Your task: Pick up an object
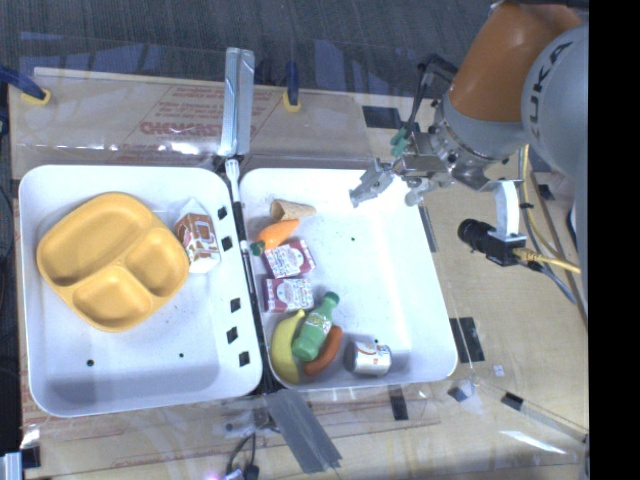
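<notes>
My gripper (389, 192) hangs over the far right part of the right bin (400, 268), its two fingers spread open with nothing between them. The objects lie to its left and nearer the front along the bin's left side: a tan bread piece (290, 209), an orange carrot (276, 234), two red packets (290, 260) (288, 294), a yellow banana (284, 350), a green bottle (316, 328) lying across a brown sausage (326, 354), and a silver can (370, 359). The bread piece is the closest to the gripper.
The left bin (130, 368) holds a yellow divided plate (112, 260) and a small red-and-white carton (198, 238) by its right wall. A ridge with black marks (236, 298) separates the bins. Cables and a black fitting (490, 240) sit right of the right bin.
</notes>
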`<state>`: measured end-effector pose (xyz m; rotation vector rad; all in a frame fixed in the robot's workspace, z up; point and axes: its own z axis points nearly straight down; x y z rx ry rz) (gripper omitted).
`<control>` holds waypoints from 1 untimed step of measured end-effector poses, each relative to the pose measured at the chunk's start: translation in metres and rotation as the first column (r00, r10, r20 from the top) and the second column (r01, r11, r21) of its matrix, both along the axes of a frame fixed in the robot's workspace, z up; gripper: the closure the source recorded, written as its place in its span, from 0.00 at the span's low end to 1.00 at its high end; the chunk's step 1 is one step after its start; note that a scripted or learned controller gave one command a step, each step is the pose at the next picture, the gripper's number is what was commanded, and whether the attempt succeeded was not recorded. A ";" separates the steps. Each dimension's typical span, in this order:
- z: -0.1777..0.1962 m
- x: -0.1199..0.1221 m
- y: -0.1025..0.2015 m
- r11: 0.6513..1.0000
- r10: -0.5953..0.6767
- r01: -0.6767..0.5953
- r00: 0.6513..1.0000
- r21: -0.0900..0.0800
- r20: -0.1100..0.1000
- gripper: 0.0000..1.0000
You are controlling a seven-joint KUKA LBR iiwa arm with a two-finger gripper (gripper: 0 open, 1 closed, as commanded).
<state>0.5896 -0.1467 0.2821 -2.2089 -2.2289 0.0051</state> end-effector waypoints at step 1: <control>-0.082 -0.014 -0.035 0.994 0.110 -0.110 0.994 0.000 0.001 0.00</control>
